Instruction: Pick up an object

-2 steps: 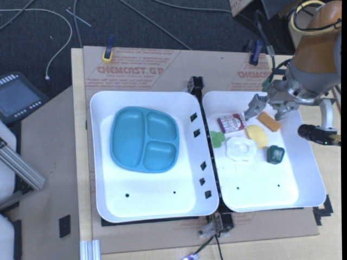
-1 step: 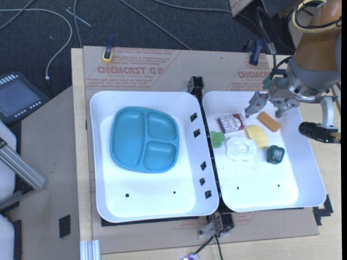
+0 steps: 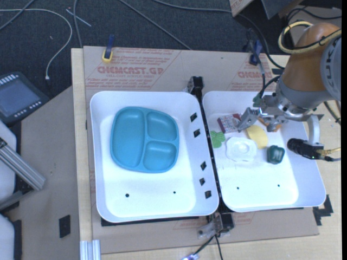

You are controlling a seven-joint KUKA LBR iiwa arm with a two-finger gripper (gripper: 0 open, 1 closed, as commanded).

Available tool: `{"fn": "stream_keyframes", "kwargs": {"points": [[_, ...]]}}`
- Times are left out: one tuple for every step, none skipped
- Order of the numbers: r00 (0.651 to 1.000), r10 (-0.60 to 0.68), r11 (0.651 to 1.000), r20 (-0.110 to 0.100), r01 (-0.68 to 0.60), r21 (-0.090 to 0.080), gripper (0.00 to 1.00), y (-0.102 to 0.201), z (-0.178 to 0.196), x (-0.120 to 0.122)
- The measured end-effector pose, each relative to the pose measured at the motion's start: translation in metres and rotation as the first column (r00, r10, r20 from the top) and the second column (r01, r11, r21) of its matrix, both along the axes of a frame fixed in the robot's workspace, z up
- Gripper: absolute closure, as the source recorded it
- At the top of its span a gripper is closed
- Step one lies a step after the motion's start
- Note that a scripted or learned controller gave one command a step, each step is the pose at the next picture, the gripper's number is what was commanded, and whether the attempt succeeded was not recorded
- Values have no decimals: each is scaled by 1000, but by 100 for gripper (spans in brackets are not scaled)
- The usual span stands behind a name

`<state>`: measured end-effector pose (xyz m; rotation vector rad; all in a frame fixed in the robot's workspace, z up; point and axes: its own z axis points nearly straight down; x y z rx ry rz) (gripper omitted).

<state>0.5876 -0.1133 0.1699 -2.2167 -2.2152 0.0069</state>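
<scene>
Several small objects cluster in the far half of the right bin (image 3: 303, 196): a yellow block (image 3: 259, 136), a dark red packet (image 3: 228, 123) beside it toward the divider, a green leafy piece (image 3: 217, 140) against the bin's left wall, a white lidded cup (image 3: 241, 149) of translucent plastic, and a rounded dark green piece (image 3: 275, 155) nearer the right side. The gripper (image 3: 255, 118) hangs low over the red packet and the yellow block, at the bin's far edge; whether it is spread or closed cannot be told, nor whether it touches anything. Left bin (image 3: 108, 196) carries a smooth blue plastic plate (image 3: 145, 140) with three compartments. Both bins are glossy white, resting on a cardboard-covered worktop (image 3: 141, 64).
</scene>
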Motion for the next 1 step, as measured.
{"fn": "stream_keyframes", "kwargs": {"points": [[1000,1,1000,3,-1,-1,0,2,-45,7]]}}
